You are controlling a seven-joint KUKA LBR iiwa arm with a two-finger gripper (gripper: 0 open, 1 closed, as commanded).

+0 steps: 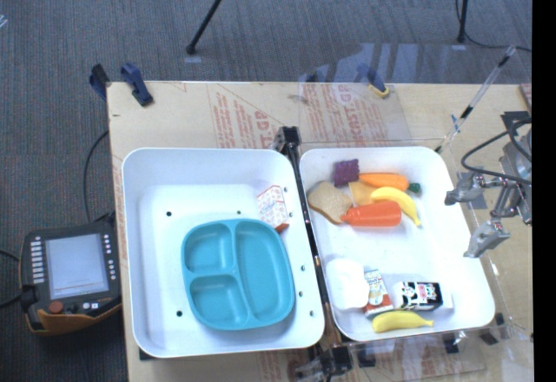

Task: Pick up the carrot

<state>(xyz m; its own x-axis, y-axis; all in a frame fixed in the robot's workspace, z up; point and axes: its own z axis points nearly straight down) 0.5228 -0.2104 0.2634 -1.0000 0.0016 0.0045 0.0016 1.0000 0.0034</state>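
Crowding is the danger: carrot point(383, 181) sits touching banana point(395, 202) and bread point(327, 201), while gripper point(483, 215) hangs just outside that bin's point(452, 276) right wall, fingers spread, empty.

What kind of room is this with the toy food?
Probably a robot test lab: a gripper waits beside two white bins, a control tablet sits on the carpet, and stand legs rise behind.

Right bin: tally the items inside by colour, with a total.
Orange: 2, tapered carrot with green tip, chunky orange piece
Yellow: 2, bananas
Purple: 1, grape cluster
Tan: 1, bread slice
White: 3, cup, cartons
Total: 9
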